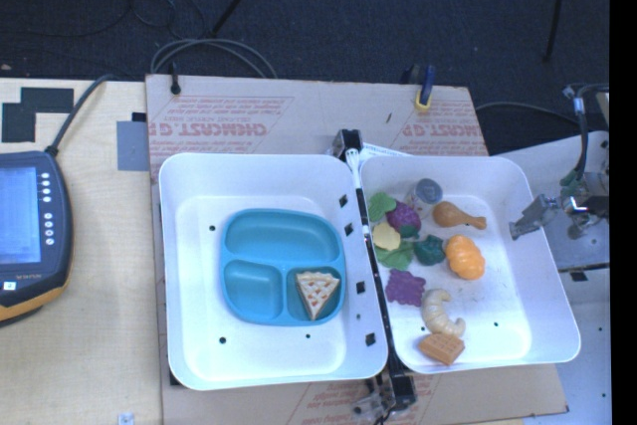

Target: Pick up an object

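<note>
approach is the step i read here — gripper [530,217] hangs at the right bin's [542,333] edge, its state i cannot tell, nothing held — next move calls for reaching in toward the orange [465,257].

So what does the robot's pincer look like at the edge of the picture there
At the right edge, beside the right white plastic bin, sits the pincer: a small grey metal piece with an angular, wedge-like tip. Behind it are pale metal parts with a small green patch and thin dark cables curving above. Finer markings are too small to tell.
</note>
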Robot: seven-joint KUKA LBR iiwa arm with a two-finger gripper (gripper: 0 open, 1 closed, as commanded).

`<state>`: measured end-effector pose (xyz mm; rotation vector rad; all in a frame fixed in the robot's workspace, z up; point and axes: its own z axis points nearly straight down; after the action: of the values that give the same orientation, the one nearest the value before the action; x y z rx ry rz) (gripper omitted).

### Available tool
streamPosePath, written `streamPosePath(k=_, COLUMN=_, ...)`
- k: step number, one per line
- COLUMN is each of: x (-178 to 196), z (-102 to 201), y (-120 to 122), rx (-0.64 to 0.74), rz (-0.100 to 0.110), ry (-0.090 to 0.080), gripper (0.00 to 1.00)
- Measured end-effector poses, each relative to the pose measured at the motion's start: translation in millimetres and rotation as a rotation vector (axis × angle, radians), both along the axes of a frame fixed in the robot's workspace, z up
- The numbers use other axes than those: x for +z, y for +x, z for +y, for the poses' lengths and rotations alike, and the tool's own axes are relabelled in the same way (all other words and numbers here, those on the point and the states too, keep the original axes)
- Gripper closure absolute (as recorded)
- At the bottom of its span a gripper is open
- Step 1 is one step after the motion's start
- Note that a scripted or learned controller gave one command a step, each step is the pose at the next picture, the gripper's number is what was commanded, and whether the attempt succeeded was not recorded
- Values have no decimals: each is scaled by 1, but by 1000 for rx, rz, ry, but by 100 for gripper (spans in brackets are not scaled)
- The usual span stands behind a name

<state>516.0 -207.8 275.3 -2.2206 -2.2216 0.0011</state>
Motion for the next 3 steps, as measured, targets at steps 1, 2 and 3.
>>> streamPosePath(k=1, x=10, z=-1, y=0, rx=1, rz=1, ry=1, gripper=100)
streamPosePath(k=2, x=109, z=95, y=-40, rx=9, rz=-9, ry=2, gripper=100)
streamPosePath(k=3, x=55, z=177, y=-40, rx=8, rz=7, ry=3, gripper=100)
